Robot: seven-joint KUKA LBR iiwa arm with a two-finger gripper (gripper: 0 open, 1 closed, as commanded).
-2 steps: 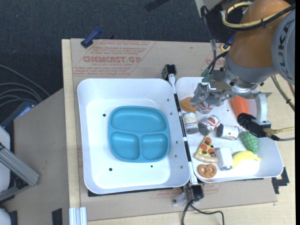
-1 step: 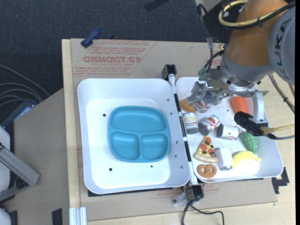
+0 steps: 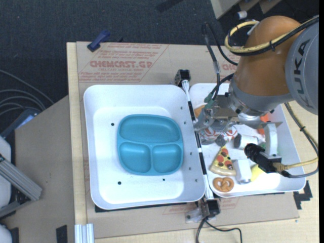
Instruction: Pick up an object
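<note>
Two shallow white bins are seen side by side on the bench. The left bin [image 3: 96,135] is occupied by a blue divided plate [image 3: 150,144] with three compartments, lying flat near the bin's middle. The right bin [image 3: 293,181] holds the loose objects: a toy pizza slice [image 3: 223,162] lies near the bin's left wall, a pretzel-shaped piece [image 3: 224,184] rests just below it toward the near corner, a yellow piece [image 3: 256,172] is partly hidden beside a white block [image 3: 244,172], and an orange-red piece [image 3: 264,118] is glimpsed under the arm's wrist. The arm [image 3: 266,59], grey with a broad orange band, is reached in from the right and is hung over the upper left part of the right bin. The gripper [image 3: 208,125] is located at the bin's left wall, close to the divider between the two bins, above the pizza slice and apart from it. The gripper's metal body and cabling are crowded together in this view, and the state of the fingers cannot be told: whether they are spread or pressed together is not resolved, and no object is made out between them. A black cylindrical fitting [image 3: 257,156] with a cable is noted projecting from the wrist over the bin's middle.
</note>
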